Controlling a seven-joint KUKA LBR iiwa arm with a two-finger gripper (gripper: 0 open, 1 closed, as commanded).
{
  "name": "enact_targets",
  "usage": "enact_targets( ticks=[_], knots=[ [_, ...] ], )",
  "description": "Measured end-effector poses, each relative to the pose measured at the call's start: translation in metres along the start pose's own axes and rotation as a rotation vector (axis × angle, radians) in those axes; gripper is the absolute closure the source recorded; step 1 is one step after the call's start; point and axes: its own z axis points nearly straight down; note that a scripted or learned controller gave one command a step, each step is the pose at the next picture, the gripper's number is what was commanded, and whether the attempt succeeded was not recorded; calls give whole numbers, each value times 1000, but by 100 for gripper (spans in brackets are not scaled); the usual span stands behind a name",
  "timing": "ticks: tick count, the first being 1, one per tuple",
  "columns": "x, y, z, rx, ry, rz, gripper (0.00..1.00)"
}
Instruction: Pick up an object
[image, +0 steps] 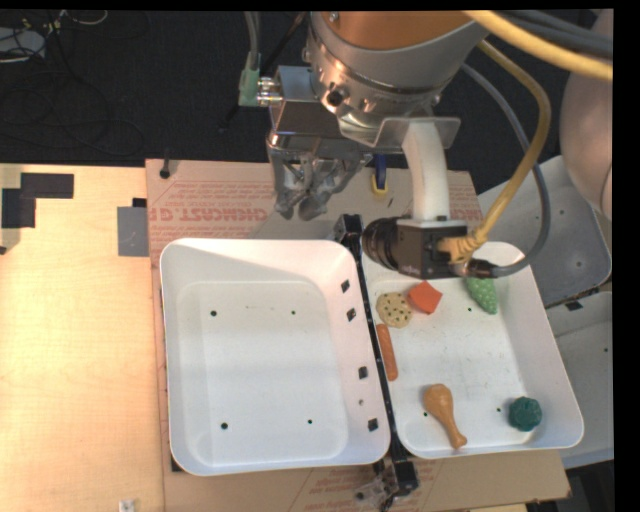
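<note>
The right bin (556, 370) holds several small toys: a speckled cookie (394, 309), a red-orange block (426, 298), a green bumpy piece (483, 293), an orange sausage-shaped piece (386, 352) along the divider, a tan drumstick (445, 412) and a dark green ball-like piece (524, 413). My gripper (308, 195) hangs high above the bench, behind the far edge of the left bin (190, 300). Its grey fingers (292, 198) are together with nothing between them. It is well away from every toy.
A black cylindrical unit (405, 247) on a white bracket hangs from the wrist over the right bin's far left corner, with a yellow cable (520, 160) looping to it. Brown cardboard (210, 200) lies under both bins, on a light wooden bench (70, 350).
</note>
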Motion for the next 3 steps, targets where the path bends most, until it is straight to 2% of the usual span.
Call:
enact_targets(
  ticks=[2,3],
  knots=[
    [2,0,-18,8,-3,-6,100],
    [-16,147,44,-3,1,22,100]
  ],
)
